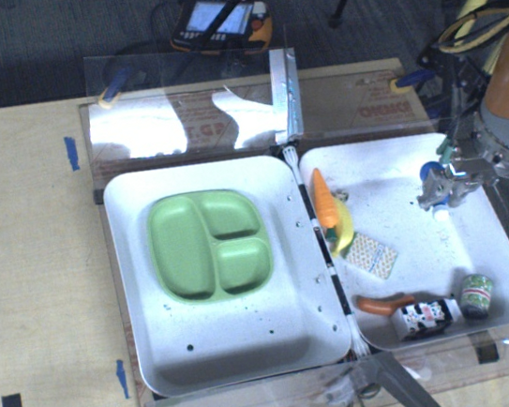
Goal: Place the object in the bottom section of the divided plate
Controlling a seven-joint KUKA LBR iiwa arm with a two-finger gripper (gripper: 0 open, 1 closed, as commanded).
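Green divided plate (209,243) lying in the left bin (151,336), toward its far edge, sections bare. Along the right bin's (498,247) left wall, a carrot (324,199) touching a banana (343,232); just beside them a patterned packet (371,255). At the near edge, a red-orange chili-like item (383,303), a black-and-white cow-print carton (425,316), a small green-labelled can (477,294). Near the far right edge, pincer (438,191) low over the bin, something blue at its tips; cannot tell how far open, nor whether anything is held.

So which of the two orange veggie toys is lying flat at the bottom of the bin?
The darker orange-red one, lying sideways beside the black-and-white carton. The brighter orange carrot points along the right bin's left wall, above the yellow banana.
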